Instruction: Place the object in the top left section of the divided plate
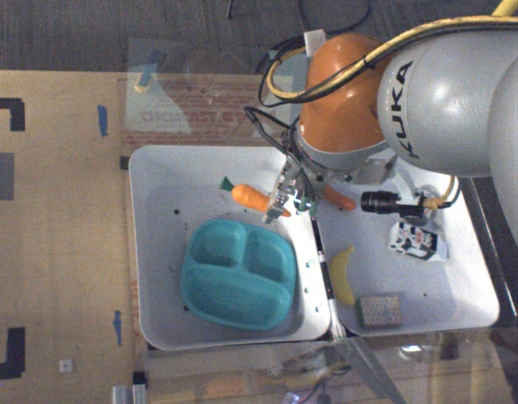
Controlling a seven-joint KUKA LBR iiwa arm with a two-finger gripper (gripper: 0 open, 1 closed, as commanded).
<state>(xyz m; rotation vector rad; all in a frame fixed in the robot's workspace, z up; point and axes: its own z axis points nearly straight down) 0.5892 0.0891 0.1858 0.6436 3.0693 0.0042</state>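
Camera view, near to far: the divided plate (238, 278) lies below the pincer (284, 200), all sections bare. The carrot (251, 197) lies on the bin floor just left of the pincer, apparently touching it. Pincer state cannot be determined. Judged status: placement not done; grasp and transfer remain.

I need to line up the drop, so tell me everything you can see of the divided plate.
The divided plate is teal, plastic-looking, with rounded corners and raised ridges that split it into three sections: two smaller ones on the far side, one long one on the near side. It lies flat in the left bin, right way up, turned slightly in it. All sections look bare. The toy carrot lies just beyond its far edge, apart from it. The gripper is above that edge.
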